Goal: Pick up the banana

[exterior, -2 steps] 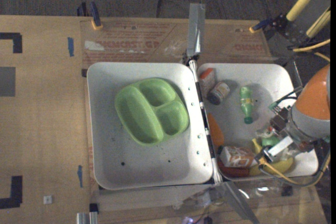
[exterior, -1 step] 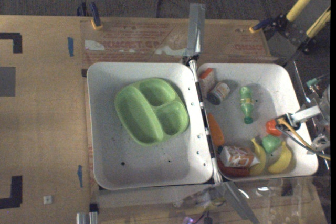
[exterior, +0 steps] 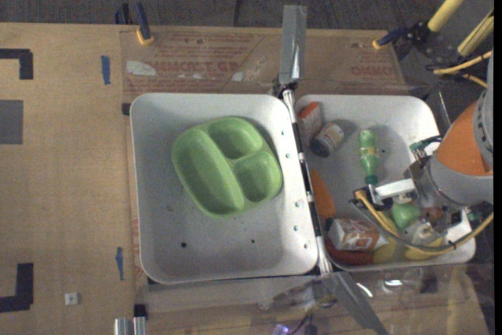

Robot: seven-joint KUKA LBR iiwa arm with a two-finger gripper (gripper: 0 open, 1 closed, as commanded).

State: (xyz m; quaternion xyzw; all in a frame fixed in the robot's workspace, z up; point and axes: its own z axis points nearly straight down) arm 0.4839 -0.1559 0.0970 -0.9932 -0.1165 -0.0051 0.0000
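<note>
— What's in the left bin (exterior: 157, 192)?
— A green divided plate (exterior: 227, 165), lying near its middle.
— And the right bin (exterior: 423, 110)?
— A green bottle (exterior: 368, 155), a can (exterior: 326, 139), a small carton (exterior: 354, 233), and the banana (exterior: 420, 251) at the lower right of the frame. The arm (exterior: 463, 161) hangs over that corner, its gripper (exterior: 420, 220) low among the clutter just above the banana.

Red printing on the cardboard sheet (exterior: 204, 63) behind the bins is too blurred to read.
</note>
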